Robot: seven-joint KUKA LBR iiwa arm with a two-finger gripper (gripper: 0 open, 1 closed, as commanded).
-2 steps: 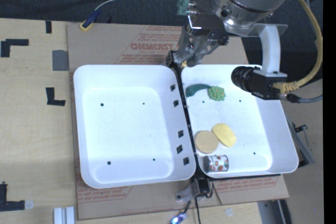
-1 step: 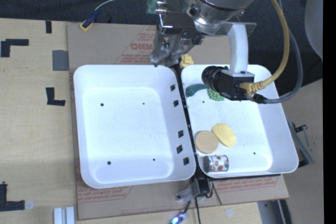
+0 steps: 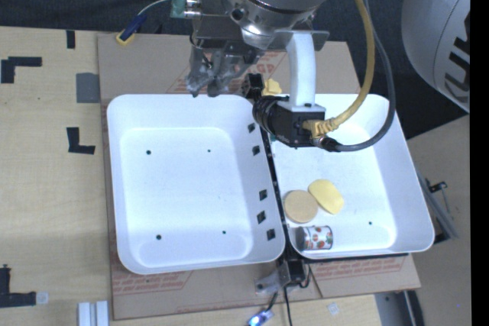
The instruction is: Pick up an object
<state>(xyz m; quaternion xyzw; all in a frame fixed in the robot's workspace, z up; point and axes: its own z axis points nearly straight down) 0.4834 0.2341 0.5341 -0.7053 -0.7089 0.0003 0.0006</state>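
1. Objects for picking lie in the right bin [image 3: 397,164]: a tan disc [image 3: 299,206], a yellow piece [image 3: 328,196] touching it on the side, and a small can [image 3: 315,238] on its side just below them by the near rim.
2. All three sit well below and to the right of the gripper [image 3: 218,76], which hangs over the far rim of the left bin [image 3: 122,164], near the divider between the bins.
3. Judged by look, the disc and the yellow piece are light, flat and probably stiff; being low, they offer little edge, so a grasp would have to close across their width from directly above.
4. The can looks light, rigid and smooth; it may roll, so the hold should span its round body across the axis, not along it.
5. Because disc and yellow piece touch, closing on one may nudge the other.
6. The arm reaches in with the wrist pointing down, orange band above, cables trailing over the right bin.
7. Whether the claw is apart or together I cannot tell; nothing is visibly between it.
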